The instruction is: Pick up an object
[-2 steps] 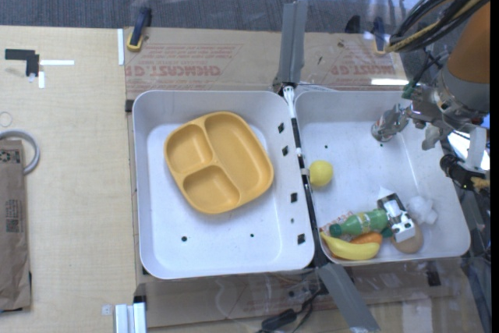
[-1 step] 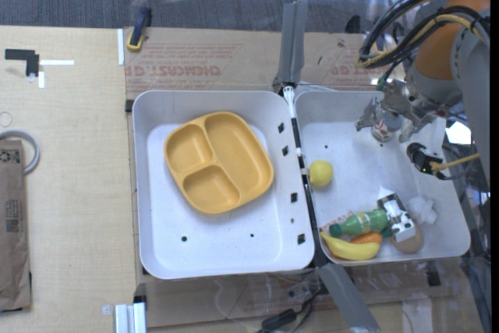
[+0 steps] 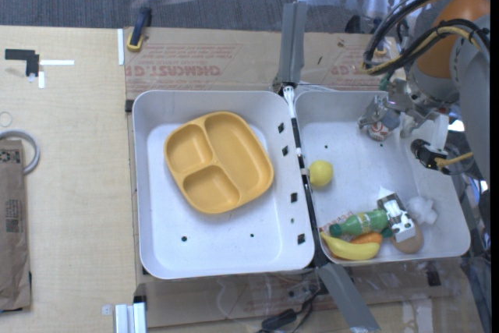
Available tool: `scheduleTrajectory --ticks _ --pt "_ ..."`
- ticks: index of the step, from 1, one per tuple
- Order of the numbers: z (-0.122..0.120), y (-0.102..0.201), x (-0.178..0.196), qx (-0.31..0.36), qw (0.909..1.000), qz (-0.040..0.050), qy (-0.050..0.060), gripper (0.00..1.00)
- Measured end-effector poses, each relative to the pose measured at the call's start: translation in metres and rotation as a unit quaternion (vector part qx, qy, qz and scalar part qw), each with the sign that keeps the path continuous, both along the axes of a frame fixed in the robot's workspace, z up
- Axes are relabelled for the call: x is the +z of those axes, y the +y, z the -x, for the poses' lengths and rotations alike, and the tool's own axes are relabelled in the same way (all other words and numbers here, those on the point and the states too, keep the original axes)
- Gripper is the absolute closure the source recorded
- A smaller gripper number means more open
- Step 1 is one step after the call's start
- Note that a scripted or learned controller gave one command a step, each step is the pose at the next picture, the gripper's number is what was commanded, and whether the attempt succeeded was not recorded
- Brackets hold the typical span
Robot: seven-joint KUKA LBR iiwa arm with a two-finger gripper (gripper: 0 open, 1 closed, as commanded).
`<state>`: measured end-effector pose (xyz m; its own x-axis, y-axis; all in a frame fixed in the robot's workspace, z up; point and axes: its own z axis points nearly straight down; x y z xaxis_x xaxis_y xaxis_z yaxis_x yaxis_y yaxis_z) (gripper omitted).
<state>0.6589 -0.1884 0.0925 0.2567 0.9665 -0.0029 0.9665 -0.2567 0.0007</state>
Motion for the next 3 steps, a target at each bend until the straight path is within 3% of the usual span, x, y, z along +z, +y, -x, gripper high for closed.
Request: scheduleTrajectory --ticks 1,2,3 --pt "-0.001 0.001 0.010 0.002 1.0000 0.0013 -0.001 1.00" --pt "0.015 0.079 0.146 -0.014 0.9999 -0.0004 0.001 1.00" --pt "0.015 0.079 0.154 -0.013 0.9999 0.0008 0.002 1.00"
